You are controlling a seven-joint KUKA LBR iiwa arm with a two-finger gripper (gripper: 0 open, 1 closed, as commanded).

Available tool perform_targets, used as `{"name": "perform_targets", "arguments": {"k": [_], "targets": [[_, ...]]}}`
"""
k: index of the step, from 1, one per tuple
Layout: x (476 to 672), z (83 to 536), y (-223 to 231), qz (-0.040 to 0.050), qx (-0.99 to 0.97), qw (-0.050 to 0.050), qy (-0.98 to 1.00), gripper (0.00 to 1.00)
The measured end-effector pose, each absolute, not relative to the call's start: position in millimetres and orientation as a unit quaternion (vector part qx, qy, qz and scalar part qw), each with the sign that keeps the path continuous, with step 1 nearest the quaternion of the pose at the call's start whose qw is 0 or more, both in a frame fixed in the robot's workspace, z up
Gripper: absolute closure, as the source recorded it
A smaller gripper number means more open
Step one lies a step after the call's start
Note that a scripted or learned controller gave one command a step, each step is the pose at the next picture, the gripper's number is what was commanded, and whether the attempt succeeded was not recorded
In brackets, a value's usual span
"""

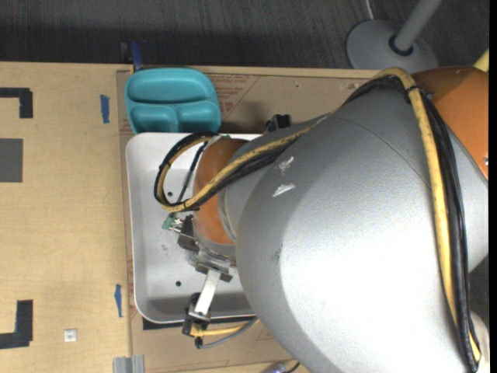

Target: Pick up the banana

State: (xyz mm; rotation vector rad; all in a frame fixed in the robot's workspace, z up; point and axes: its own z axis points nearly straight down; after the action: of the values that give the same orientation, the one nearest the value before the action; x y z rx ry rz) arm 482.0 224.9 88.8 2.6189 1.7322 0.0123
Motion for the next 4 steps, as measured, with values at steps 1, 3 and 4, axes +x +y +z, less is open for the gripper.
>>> {"name": "perform_targets", "arguments": {"k": [1, 3, 4], "targets": [[481.9, 98.4, 225.2, 0.0033, 0.834, 0.0, 0.552, 1.0], [479.3, 164.7, 163.8, 0.0, 0.801, 0.0, 0.598, 1.0], [480.6, 88.3, 212.0, 0.0025, 0.736, -0.001, 0.677, 1.0]]}}
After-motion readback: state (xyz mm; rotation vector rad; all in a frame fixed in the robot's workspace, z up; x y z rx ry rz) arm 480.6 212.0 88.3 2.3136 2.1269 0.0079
